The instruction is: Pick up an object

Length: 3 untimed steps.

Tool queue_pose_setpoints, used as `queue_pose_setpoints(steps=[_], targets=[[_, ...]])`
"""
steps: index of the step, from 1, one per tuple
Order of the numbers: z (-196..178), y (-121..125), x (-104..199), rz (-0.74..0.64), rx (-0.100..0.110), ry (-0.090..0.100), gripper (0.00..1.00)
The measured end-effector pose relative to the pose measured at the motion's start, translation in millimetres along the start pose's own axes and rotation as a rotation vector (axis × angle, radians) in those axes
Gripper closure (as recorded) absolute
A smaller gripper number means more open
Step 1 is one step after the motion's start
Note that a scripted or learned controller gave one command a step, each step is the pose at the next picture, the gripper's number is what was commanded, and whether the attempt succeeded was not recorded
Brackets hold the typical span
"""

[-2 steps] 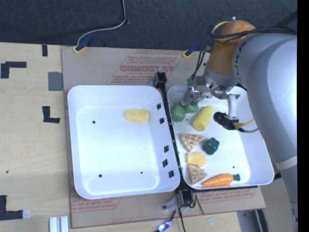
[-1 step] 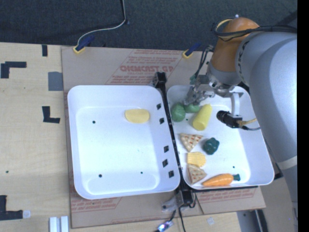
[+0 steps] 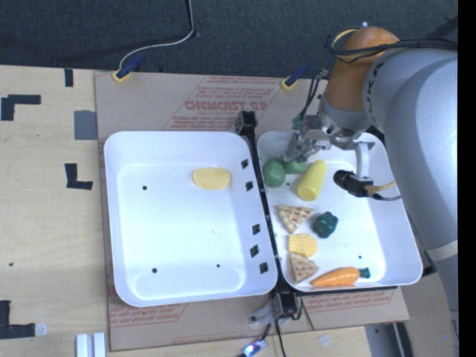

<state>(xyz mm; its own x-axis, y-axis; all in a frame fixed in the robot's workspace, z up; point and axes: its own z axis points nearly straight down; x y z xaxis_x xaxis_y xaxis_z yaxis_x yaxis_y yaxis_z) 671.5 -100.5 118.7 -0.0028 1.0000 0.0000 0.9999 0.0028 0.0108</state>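
Jaws first: you could not tell from this view whether they were parted or clenched, since the gripper (image 3: 301,146) sat low at the upper left of the right bin (image 3: 390,233), its tip just above the green object (image 3: 275,172) and beside the yellow cylinder (image 3: 311,180).

Working from the bottom of the frame upward, you had the carrot (image 3: 336,277) lying along the lower edge of the right bin, with a tan wedge (image 3: 300,266) just left of it. Above those sat a ridged yellow piece (image 3: 302,245), then a cracker-like triangle (image 3: 294,216) with a dark teal lump (image 3: 324,224) to its right.

Over in the left bin (image 3: 134,222), a flat yellow slice (image 3: 212,178) lay alone toward the upper middle.

Both bins rested on a cardboard sheet (image 3: 216,106) on the worktop (image 3: 44,222). Beyond that, at the upper right, the arm's orange band (image 3: 349,73) rose above the wrist.
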Motion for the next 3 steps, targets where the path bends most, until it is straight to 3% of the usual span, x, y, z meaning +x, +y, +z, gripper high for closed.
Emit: queue_pose_setpoints(steps=[2, 3], targets=[[6.7, 2.3, 5.3, 0.000, -0.001, -0.002, 1.00], [-5.7, -2.1, 2.1, 0.000, 0.008, -0.001, 1.00]])
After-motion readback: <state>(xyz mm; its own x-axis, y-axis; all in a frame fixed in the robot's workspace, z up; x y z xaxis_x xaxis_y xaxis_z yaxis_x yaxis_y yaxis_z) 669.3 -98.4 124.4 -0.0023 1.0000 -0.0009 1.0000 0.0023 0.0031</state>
